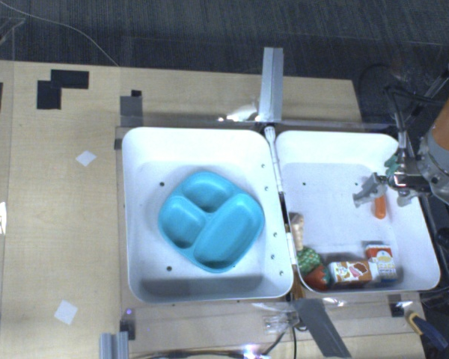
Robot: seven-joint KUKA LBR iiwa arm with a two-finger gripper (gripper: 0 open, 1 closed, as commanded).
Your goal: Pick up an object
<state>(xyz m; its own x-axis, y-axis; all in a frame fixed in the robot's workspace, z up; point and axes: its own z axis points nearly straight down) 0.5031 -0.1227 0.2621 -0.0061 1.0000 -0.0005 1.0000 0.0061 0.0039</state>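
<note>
My gripper [379,194] hovers over the right part of the right bin [337,155], reaching in from the right. Its fingers stand apart, so it is open. A small orange carrot-like piece [379,208] shows just under the gap between them, not clamped. Along the bin's front edge lie a labelled can [352,272], a small carton [380,257], a green item [308,259] and a red item [318,276]. A small tan piece [295,226] sits by the left wall.
The left bin [142,163] holds a blue divided plate [211,220]. A metal post [272,88] rises behind the divider between the bins. The back half of the right bin's floor is bare white. Cables hang at the far right.
</note>
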